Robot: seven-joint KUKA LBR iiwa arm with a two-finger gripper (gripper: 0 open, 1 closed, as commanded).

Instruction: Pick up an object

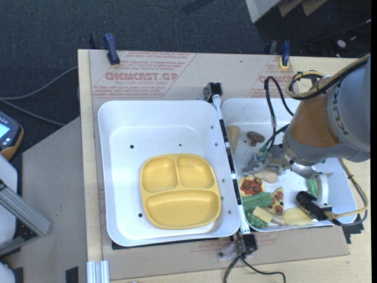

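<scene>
in left bin (112, 158), 1 yellow plate (179, 190)

Your arm reaches into the right bin (347, 184)

Its claw (266, 160) sits low among small toy foods (259, 200); the left bin (118, 158) carries a yellow divided plate (178, 190).

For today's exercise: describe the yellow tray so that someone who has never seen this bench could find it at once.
Start at the two white bins side by side and take the left bin, the one away from the grey arm. The yellow tray lies flat towards that bin's near edge. It is a rounded plate split into three compartments, two small above one large, far bigger than the small toy foods heaped in the right bin.
</scene>
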